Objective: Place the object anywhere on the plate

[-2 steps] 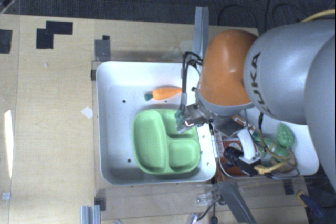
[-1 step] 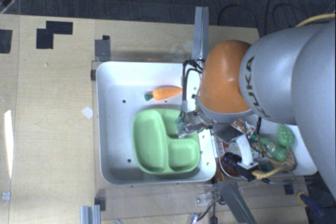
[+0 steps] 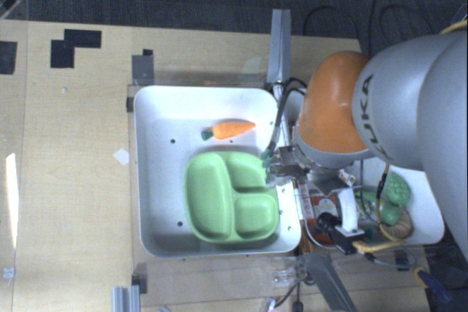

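A green divided plate [image 3: 230, 195] with three compartments lies in the left white bin [image 3: 157, 150], towards its front right. An orange toy carrot [image 3: 230, 129] with a green stub end lies on the bin floor just behind the plate, apart from it. My gripper [image 3: 272, 163] hangs over the plate's right rear corner, close to the wall between the two bins. The big grey arm and its orange band hide most of the gripper. I see nothing held in it.
The arm covers most of the right bin [image 3: 431, 226]. A green knobbly toy [image 3: 395, 193] and a brownish item [image 3: 400, 228] show at that bin's right side. A metal post [image 3: 279, 40] stands behind the bins.
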Tool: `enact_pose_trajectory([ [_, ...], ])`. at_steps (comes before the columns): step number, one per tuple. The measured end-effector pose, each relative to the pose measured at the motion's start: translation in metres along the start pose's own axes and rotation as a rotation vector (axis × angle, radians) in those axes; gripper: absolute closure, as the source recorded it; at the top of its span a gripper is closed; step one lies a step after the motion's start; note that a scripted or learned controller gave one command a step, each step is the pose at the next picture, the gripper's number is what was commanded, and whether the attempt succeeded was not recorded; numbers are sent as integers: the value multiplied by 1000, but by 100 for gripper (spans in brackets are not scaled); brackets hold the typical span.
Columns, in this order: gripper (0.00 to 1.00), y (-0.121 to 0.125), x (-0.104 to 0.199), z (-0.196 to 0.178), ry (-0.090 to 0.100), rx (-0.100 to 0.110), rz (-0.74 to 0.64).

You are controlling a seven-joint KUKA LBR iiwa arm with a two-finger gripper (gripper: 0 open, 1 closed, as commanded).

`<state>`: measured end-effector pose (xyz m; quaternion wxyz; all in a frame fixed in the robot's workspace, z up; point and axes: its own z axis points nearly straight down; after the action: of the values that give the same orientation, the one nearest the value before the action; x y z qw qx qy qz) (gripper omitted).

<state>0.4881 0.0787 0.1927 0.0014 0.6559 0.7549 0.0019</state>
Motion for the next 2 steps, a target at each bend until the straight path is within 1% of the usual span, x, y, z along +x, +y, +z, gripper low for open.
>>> enact_pose_trajectory([
  [1, 0, 0, 0, 0, 0, 0, 1],
  [2, 100, 2, 1, -11, 1, -4, -4],
])
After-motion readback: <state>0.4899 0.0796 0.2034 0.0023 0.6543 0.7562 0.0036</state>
